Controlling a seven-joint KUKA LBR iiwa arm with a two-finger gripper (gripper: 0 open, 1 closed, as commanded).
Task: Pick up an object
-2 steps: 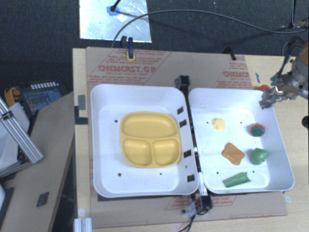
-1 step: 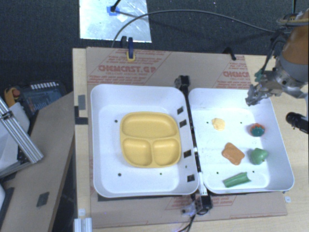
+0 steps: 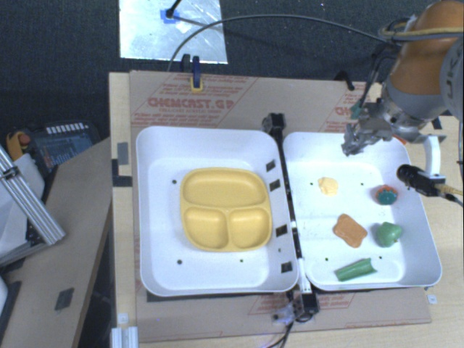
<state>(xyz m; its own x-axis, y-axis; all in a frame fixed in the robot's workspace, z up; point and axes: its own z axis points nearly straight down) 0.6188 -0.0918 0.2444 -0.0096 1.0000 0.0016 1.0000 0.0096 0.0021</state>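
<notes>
In the right bin [image 3: 406, 267] lie several small objects: a pale yellow lump [image 3: 328, 186], an orange-brown flat piece [image 3: 349, 230], a green rounded piece [image 3: 388, 233], a long green piece [image 3: 354, 269] and a red-and-teal piece [image 3: 386, 194]. My gripper [image 3: 351, 145] hangs over the bin's far edge, above and right of the yellow lump, with nothing visibly between its fingers. The arm comes in from the upper right.
The left bin [image 3: 156, 194] holds a yellow three-compartment tray [image 3: 223, 207]. A black divider with clips [image 3: 281, 194] runs between the bins. A cable arcs across the back of the bench. A black part [image 3: 417, 178] juts in over the right bin's right side.
</notes>
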